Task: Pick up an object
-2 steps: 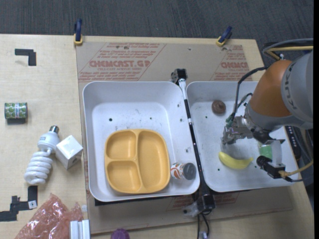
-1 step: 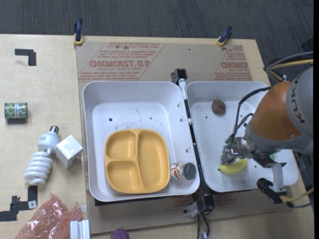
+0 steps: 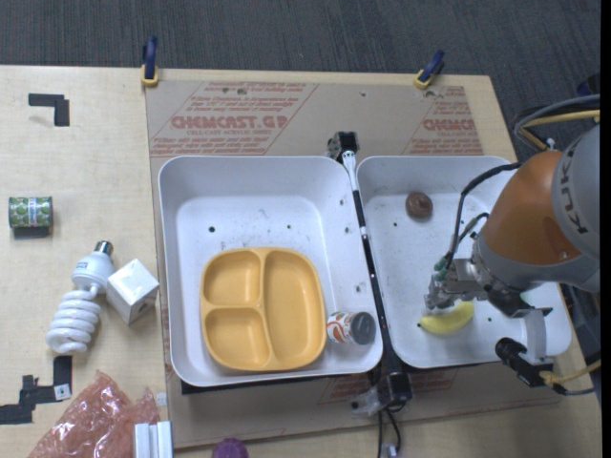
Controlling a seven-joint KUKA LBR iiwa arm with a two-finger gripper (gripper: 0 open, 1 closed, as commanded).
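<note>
1. Down in the right bin point(image 3: 401, 349), gripper point(image 3: 442, 294) just above the near end of a yellow banana-shaped object point(image 3: 447, 321), close to the bin's front wall.
2. Opening of the gripper not possible to judge here; nothing visibly held.
3. To do well: centre over the thick middle of the yellow object, not over its tip (curved shape, probably slides away), then close and lift straight up.
4. Better to keep away from the front wall, to avoid a collision.
5. Other candidates: small brown round object point(image 3: 418, 204) at the back of the same bin; yellow divided plate point(image 3: 263, 307) and small canister point(image 3: 350, 328) in the left bin point(image 3: 177, 265).
6. Readable writing: "CHEMCAST" in red on the brown board point(image 3: 239, 113); letters "KU" on the arm point(image 3: 573, 198).
</note>
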